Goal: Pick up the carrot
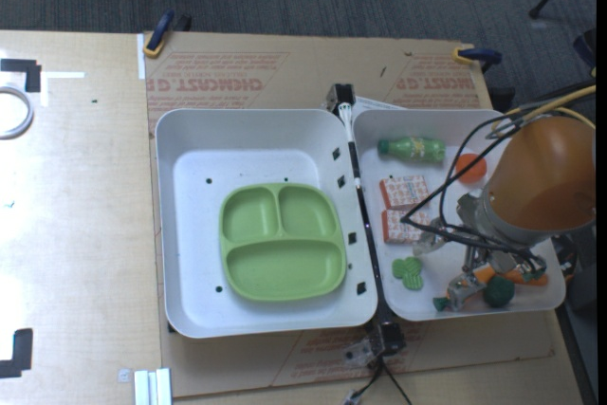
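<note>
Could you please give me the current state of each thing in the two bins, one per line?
green divided plate: flat in the left bin, nothing on it.
green bottle: lying on its side, right bin.
red-and-white packets: lying flat, side by side.
carrot: lying at the right bin's near edge, partly hidden by the arm.
gripper: low over the right bin, beside the carrot.

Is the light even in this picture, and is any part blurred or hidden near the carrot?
Camera view: the light is soft and even, with only faint shadows inside the left bin around the green plate. The focus is sharp on that plate; the small items in the right bin are less clear. The arm and its cables cover part of the carrot area.
</note>
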Motion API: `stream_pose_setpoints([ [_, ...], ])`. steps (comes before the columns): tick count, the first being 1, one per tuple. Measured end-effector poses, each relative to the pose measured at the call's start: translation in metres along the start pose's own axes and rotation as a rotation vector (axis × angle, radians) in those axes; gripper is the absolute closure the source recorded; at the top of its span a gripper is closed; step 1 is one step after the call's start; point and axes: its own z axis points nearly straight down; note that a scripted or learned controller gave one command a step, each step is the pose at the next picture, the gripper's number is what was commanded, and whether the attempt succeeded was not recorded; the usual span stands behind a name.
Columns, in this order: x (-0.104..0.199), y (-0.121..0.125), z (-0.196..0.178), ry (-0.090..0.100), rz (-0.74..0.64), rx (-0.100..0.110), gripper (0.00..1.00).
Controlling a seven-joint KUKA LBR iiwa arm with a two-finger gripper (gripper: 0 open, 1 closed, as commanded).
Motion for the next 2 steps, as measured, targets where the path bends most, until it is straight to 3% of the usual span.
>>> stream_pose_setpoints([
  [1, 0.0, -0.0394, 0.003, 0.004, -0.46, -0.005, 0.0],
  [2, -0.0016, -0.0394, -0.0068, 0.0, -0.455, -0.004, 1.0],
])
